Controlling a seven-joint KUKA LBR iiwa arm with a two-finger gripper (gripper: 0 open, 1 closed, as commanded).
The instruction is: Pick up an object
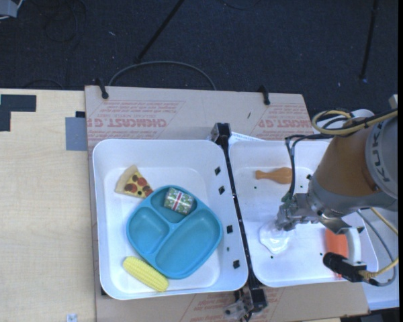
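We're in the right bin [301, 265] now, gripper [285, 221] poised right over the white object [274, 241] near the front wall, and we want to settle square on its middle and squeeze gently before lifting. From up here we can't tell how wide the gripper stands, or whether it grips or merely touches it

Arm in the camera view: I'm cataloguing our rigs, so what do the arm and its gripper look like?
The arm is a thick rounded tube, grey with a broad orange band above the wrist and pale lettering on the grey shell. Yellow and black cables loop beside it. The gripper is small, grey metal.
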